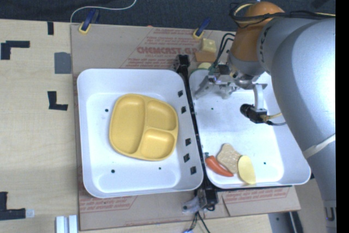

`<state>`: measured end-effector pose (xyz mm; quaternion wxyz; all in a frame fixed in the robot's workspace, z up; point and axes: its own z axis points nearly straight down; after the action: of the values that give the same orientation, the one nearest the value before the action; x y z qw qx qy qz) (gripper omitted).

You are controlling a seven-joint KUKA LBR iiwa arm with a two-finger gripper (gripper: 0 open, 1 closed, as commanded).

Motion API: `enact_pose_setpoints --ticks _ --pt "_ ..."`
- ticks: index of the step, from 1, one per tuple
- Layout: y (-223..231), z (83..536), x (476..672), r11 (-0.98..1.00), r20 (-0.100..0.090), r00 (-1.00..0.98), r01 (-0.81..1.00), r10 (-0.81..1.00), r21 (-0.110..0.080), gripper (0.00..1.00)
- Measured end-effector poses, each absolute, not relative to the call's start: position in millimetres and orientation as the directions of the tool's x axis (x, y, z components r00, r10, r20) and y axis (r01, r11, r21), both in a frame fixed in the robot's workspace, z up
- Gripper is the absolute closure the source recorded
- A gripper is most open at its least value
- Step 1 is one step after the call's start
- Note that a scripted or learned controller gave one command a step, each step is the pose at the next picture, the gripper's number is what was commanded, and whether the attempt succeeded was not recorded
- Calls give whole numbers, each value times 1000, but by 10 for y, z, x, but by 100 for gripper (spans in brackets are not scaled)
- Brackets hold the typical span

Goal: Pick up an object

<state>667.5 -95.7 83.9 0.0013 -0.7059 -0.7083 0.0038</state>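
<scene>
Hovering over right bin's (283, 172) far end, gripper (221, 84); jaw state: cannot tell. Bread slice (229, 155), carrot-like piece (218, 166), yellow slice (246, 169) lying clustered near front edge, probably light, rigid; carrot looking slippery, best pinched across its middle.

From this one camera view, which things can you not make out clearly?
- Gripper: the wrist above covers it, so the state of the jaws is unreadable.
- Small objects at the right bin's far corner: partly behind the arm, too small to identify.
- Tan piece near the carrot: blurred, unclear.
</scene>
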Motion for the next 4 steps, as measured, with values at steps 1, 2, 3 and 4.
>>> enact_pose_setpoints --ticks 1,2,3,4 --pt "-1456 1974 6575 -2 -3 2 1000 1000 7 0" --pt "-923 792 6522 3 -2 -4 1000 1000 -3 0" --pt "-1007 841 6686 3 0 -3 1000 1000 0 0" --pt "-999 941 6682 4 0 -3 1000 1000 -1 100"
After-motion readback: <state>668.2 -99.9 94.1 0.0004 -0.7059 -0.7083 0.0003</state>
